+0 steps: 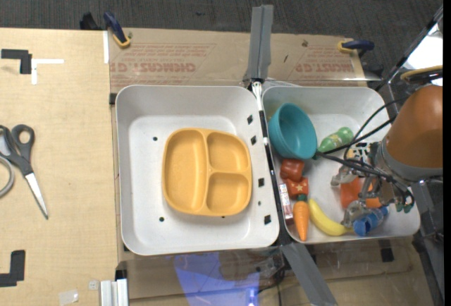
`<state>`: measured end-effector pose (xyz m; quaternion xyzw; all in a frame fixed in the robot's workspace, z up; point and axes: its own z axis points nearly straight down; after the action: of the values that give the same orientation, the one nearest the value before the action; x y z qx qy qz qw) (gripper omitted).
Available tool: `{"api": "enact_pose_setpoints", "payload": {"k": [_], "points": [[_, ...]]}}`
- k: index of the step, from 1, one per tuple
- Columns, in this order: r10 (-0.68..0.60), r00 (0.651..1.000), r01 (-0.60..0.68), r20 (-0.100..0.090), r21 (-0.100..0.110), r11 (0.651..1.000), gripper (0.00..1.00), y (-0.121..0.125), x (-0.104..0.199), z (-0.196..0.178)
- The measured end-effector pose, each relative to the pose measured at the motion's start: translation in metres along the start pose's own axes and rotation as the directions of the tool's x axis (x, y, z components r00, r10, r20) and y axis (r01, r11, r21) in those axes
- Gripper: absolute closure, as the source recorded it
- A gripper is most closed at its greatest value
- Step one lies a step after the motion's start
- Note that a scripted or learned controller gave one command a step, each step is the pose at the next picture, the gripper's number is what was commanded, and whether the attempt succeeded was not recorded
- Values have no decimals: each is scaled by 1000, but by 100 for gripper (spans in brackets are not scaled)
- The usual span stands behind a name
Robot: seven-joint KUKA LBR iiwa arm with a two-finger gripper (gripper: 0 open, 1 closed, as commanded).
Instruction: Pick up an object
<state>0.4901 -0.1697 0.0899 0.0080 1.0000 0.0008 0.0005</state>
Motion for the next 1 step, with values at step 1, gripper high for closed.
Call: {"api": "enact_pose_setpoints", "payload": {"k": [1], "points": [[1,1000,-1,0,-1,1000,100,0,-2,-7]]}}
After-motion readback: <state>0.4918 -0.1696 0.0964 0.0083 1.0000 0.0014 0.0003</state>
